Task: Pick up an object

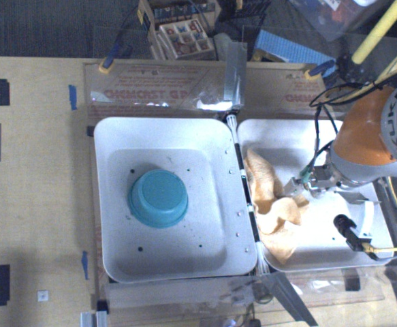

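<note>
**One fixed camera, high above the bench**

The single view looks down at a slant on both white bins — left bin [109, 203] and right bin [280, 131] side by side, far enough off to take in the bench [28, 203] and floor clutter beyond — the arm [365, 138] entering from the right.

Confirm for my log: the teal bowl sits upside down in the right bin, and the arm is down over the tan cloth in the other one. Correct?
Not quite. The camera view shows the teal bowl in the left bin, not the right. The gripper is down over the tan cloth in the right bin.
</note>
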Robot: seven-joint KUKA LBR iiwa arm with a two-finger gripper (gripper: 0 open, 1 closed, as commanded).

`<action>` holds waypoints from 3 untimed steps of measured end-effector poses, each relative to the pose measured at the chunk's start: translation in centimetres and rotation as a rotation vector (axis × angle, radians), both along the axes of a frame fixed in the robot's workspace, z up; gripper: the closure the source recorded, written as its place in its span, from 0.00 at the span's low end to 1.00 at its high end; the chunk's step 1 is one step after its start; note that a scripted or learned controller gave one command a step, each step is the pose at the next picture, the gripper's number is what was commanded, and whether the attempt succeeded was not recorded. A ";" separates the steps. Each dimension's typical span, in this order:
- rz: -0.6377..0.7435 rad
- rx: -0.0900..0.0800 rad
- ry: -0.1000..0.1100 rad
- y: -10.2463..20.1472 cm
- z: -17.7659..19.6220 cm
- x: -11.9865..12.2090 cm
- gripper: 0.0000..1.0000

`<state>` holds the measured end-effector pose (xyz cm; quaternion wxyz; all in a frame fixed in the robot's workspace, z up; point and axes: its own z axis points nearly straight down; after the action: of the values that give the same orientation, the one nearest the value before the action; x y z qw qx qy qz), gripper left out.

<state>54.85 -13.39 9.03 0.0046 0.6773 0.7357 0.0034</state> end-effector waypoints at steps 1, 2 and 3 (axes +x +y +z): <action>-0.005 0.001 -0.006 -0.2 1.1 0.1 1.00; -0.005 0.001 -0.006 -0.2 1.1 0.1 0.00; 0.012 -0.001 -0.004 0.1 0.1 -1.5 0.00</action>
<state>53.31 -13.34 9.09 0.0063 0.6727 0.7398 0.0043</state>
